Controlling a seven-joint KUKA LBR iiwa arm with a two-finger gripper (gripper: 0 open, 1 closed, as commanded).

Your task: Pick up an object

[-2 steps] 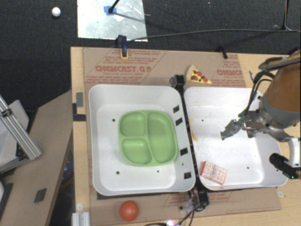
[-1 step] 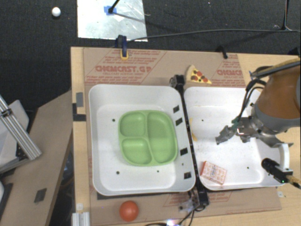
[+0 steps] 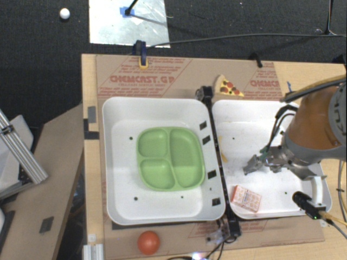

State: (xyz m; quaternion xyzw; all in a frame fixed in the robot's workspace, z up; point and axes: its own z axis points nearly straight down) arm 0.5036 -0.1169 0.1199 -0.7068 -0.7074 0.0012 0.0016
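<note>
While reaching in from the right, hangs as grey arm [image 3: 317, 129] with orange band over right bin [image 3: 244, 118]. Ends in gripper [image 3: 248, 169], low above the middle of this bin, pointed toward the left. Cannot tell if open or closed, being small and grey against the white floor. Clearly apart from every object.

Nearest to gripper: packet [image 3: 246, 197], white with red print. Lying flat in right bin, close to the front rim, a little tilted, below and slightly left of gripper in the view. Near, but not touching.

In left bin [image 3: 116, 118]: green plate [image 3: 171, 158] with three compartments, flat in the middle, well apart from the walls. Between the two bins, several black clips [image 3: 205, 140] along the shared rims.

Under both bins: brown board [image 3: 162, 72] with red print. On board, behind right bin and just beside its back corner: toy pizza slice [image 3: 229, 86]. On board, in front of left bin: red ball [image 3: 148, 241]. At back edge of board: blue clamp [image 3: 141, 52], just below shiny sheet [image 3: 127, 15]. Far left on the black surface, well apart from all else: small white ball [image 3: 65, 13].
</note>
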